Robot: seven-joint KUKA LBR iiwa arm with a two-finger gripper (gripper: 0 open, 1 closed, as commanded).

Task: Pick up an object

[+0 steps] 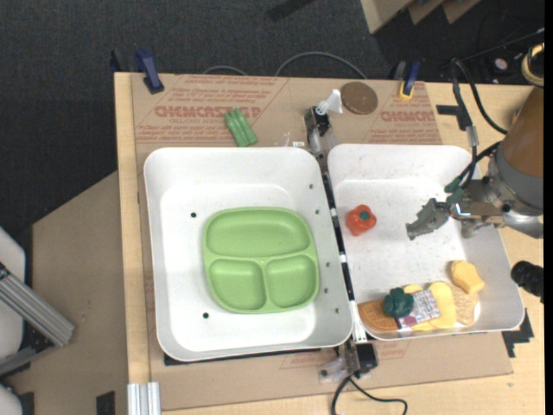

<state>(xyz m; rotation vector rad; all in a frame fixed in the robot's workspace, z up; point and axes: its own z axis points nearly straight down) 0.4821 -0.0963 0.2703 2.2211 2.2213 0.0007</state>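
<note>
We see our end effector [421, 225] hovering low over the right bin [393, 167] with its fingers apart and nothing between them, presumably poised to choose among the red object [360, 220] nearby and the yellow pieces [441, 305] clustered at the near wall.

The arm [529, 158] was cut off by the right edge. The tool's [425, 220] fingers were too small and blurred to judge. A dark green thing [399, 303] partly covered the yellow packet [429, 305].
</note>
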